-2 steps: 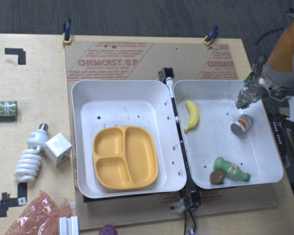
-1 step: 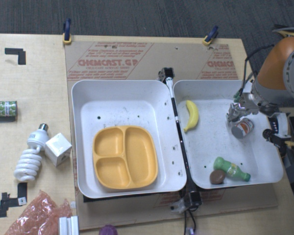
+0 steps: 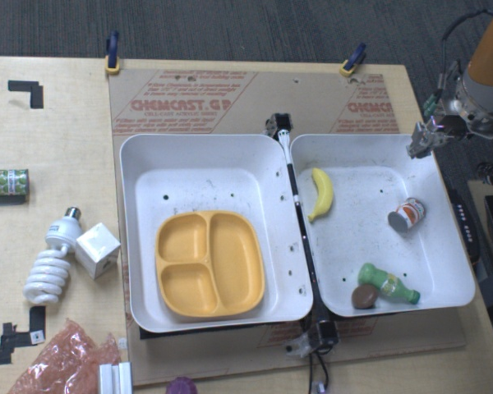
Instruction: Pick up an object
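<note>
Hand [image 3: 421, 142] hangs over the upper right corner of the right bin [image 3: 452, 290], near its rim; whether it is clenched or released cannot be told, and nothing shows in its grip. Right bin contents: banana [image 3: 320, 193] near the left wall, small can [image 3: 407, 215] lying on its side toward the right, green bottle [image 3: 388, 284] lying near the front edge with a brown object [image 3: 364, 298] touching it. Left bin [image 3: 140, 162] holds a yellow divided tray [image 3: 209, 263].

Tray [image 3: 210, 263] in left bin [image 3: 140, 158]; banana [image 3: 320, 192], can [image 3: 407, 215], bottle [image 3: 386, 283] in right bin [image 3: 444, 253].
</note>
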